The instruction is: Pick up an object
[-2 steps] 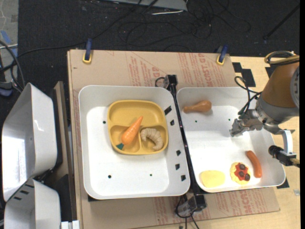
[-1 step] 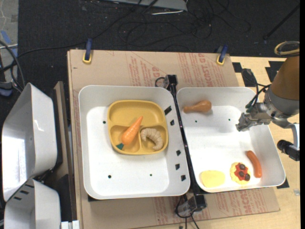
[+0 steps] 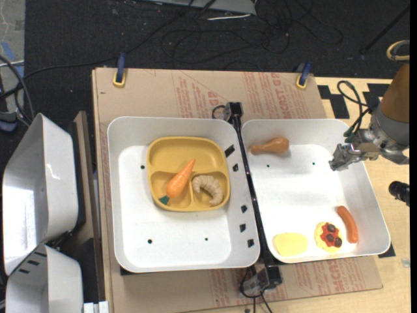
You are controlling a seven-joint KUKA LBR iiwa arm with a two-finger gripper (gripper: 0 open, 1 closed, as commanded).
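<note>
Over the right bin's point(image 3: 306, 194) right rim, above bare floor, hangs the gripper point(image 3: 341, 158); its opening cannot be judged. Drumstick point(image 3: 270, 147) near the far wall; sausage point(image 3: 348, 223), pizza point(image 3: 329, 235), yellow disc point(image 3: 290, 243) near the front. Left bin point(image 3: 130, 240): tray point(image 3: 187, 151) holding carrot point(image 3: 180, 178) and shrimp point(image 3: 208, 188).

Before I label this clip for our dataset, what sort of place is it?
Probably a robotics lab bench: two shallow white bins holding plastic toy food such as an orange carrot, a clamped cardboard sheet, loose black cables.
</note>
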